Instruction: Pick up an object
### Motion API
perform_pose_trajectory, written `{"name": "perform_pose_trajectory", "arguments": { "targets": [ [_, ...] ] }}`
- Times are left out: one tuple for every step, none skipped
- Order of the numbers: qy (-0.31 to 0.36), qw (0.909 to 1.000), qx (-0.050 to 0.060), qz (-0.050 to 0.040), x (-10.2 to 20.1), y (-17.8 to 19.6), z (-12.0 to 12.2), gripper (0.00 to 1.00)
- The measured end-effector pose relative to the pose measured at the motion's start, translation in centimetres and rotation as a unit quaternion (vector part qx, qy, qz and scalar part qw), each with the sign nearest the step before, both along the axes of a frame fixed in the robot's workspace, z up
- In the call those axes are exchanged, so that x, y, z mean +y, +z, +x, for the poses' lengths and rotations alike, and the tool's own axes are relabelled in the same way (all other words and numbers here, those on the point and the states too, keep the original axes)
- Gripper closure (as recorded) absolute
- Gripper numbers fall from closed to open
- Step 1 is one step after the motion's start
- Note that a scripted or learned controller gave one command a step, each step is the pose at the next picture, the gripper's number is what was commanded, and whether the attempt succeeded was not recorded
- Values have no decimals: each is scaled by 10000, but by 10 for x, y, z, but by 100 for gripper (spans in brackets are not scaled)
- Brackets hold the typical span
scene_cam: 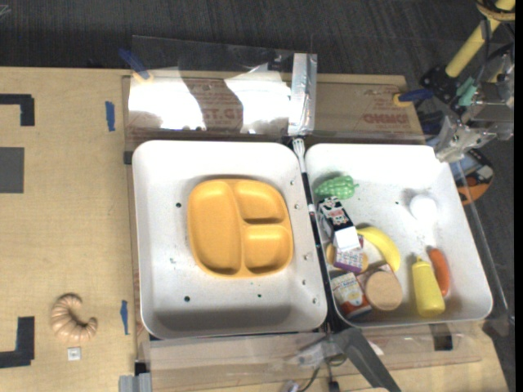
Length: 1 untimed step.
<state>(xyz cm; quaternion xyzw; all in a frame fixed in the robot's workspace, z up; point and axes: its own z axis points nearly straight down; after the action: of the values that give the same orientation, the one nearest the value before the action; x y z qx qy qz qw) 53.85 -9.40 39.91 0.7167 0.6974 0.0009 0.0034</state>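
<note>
Item: right bin [458, 188], holding banana [384, 246], mustard bottle [426, 287] and green toy [336, 187], none lifted. We are seeing the gripper [464, 137] hovering off its far right corner, jaws' state impossible to tell. We are favouring the mustard bottle, standing apart.

You see dark grey carpet floor [245, 15] behind a pale wooden bench [57, 243], with glare on clear plastic sheeting [212, 96].
</note>
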Motion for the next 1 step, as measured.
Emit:
{"name": "perform_pose_trajectory", "arguments": {
  "targets": [
    [0, 10000, 7, -1, 0, -1, 0, 0]
  ]
}}
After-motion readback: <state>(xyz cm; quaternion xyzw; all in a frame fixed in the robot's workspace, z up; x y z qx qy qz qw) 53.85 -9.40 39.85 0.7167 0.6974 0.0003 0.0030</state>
